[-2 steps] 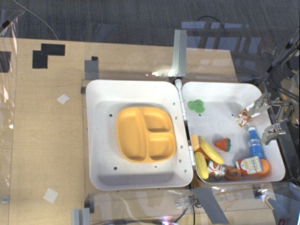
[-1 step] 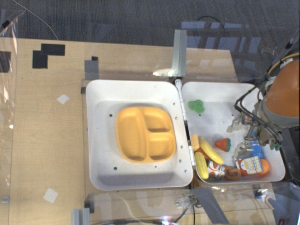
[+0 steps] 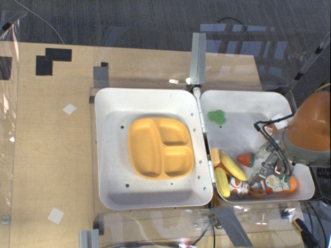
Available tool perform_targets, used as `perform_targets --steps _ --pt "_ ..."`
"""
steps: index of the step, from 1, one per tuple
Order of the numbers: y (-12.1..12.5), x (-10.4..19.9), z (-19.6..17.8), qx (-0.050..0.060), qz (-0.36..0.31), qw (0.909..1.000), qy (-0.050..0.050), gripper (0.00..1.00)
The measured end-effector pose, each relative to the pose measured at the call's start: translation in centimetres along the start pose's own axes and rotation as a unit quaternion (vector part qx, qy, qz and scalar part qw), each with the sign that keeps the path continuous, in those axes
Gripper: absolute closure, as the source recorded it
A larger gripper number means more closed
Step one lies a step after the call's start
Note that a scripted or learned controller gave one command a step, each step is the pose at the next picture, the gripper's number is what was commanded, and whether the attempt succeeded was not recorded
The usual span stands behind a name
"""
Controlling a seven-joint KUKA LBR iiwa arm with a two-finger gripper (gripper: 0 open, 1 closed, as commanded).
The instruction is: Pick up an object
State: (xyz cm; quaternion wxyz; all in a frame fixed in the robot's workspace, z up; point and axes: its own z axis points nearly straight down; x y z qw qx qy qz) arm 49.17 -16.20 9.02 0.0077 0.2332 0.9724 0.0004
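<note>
One fixed camera above the bench (image 3: 46,154), slanting down on both white bins (image 3: 111,190), moderately near.
</note>
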Motion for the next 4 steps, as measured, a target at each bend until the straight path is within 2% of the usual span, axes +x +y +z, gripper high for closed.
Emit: perform_targets --steps 1,2,3,4 --pt "4.2 -4.7 0.2 0.0 0.16 0.9871 0.0 0.0" --pt "4.4 -5.1 -1.3 -0.002 0.156 0.9877 -0.007 1.0" --pt "12.8 -10.1 -14.0 0.0 0.285 0.9585 0.001 1.0" --pt "13.1 -9.2 -12.4 0.004 0.495 0.8691 0.004 1.0"
